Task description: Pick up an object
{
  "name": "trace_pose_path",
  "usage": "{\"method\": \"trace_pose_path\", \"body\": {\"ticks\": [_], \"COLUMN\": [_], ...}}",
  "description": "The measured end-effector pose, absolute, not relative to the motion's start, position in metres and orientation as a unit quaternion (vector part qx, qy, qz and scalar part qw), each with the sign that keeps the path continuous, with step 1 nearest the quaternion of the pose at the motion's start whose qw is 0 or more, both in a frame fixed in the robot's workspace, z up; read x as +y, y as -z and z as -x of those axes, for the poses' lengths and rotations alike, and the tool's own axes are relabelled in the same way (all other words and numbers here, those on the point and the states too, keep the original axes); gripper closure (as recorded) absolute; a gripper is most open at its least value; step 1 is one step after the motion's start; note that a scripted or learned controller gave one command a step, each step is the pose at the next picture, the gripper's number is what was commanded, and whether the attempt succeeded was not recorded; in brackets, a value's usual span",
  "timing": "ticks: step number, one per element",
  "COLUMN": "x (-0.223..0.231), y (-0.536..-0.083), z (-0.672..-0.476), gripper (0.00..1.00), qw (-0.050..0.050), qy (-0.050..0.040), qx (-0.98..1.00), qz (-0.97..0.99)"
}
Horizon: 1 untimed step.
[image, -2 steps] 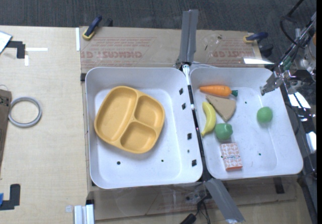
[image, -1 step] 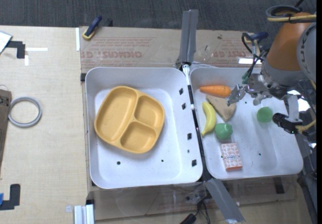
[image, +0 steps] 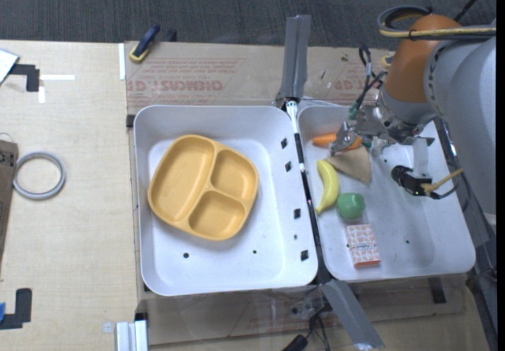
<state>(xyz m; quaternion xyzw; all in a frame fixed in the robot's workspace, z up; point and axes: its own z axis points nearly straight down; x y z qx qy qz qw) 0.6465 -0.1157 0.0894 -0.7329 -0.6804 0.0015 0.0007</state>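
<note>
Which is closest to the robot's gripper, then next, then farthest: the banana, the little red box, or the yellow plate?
From the gripper, in the camera view:
1. Banana, just below-left of it, same bin.
2. Red box, farther down that bin.
3. Yellow plate, across in the left bin.

Bench (image: 71, 263) with two white bins side by side.
The left bin (image: 158, 263) and right bin (image: 442, 255) touch along a middle seam, resting on printed cardboard (image: 213, 77) over the pale wood top. A tape roll (image: 36, 175) lies well to the left of the bins; a blue and yellow tool (image: 144, 42) sits at the cardboard's far left corner.
</note>
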Motion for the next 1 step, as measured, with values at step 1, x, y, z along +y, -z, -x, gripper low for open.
{"method": "trace_pose_path", "body": {"ticks": [1], "x": [-0.1499], "y": [-0.0898], "z": [-0.6054], "gripper": [0.00], "qw": [0.001], "qy": [-0.0018], "qx": [-0.668], "qz": [0.745]}}
